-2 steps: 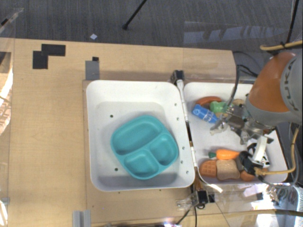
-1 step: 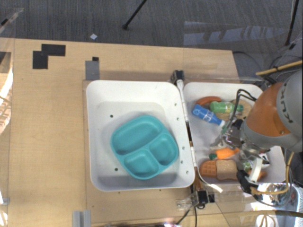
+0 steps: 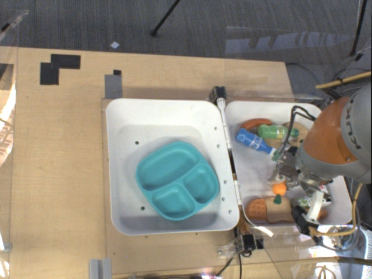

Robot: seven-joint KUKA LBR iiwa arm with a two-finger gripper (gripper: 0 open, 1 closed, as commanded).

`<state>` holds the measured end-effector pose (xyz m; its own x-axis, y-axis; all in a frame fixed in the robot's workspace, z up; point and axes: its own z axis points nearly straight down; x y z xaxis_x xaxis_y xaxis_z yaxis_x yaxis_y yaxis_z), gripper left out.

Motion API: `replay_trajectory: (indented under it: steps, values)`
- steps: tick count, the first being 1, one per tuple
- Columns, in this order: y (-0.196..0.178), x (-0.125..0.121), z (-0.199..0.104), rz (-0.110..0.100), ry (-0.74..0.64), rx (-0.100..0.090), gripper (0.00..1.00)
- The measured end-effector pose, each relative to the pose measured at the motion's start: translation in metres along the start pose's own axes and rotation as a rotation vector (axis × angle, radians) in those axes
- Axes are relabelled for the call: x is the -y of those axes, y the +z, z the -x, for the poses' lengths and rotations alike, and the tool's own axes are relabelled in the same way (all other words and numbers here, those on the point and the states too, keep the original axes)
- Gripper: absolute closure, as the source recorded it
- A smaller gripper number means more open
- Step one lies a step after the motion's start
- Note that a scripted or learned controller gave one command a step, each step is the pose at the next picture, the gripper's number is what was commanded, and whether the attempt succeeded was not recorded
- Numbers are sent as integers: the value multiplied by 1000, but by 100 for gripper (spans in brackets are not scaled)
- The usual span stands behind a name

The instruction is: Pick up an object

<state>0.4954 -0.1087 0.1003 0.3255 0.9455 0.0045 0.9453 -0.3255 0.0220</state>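
The arm reaches into the right bin (image 3: 251, 173), its jaws (image 3: 283, 173) low over a small orange piece (image 3: 279, 188); whether they are open or closed I cannot tell. Far of them lie a blue tube (image 3: 254, 140) and green bottle (image 3: 278, 133). A teal divided plate (image 3: 177, 180) sits in the left bin (image 3: 125, 156).

I see a teal divided plate (image 3: 177, 179) lying low in the left bin (image 3: 116, 156). Far up-left of that bin, black tape shapes (image 3: 58, 67) mark the wooden bench (image 3: 52, 173). A dark stand leg (image 3: 173, 7) crosses the grey floor above it.
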Motion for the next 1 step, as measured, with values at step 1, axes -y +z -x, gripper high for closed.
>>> replay_trajectory:
  steps: [1]
  values:
    - [-86,17,-37,-17,159,2,100]
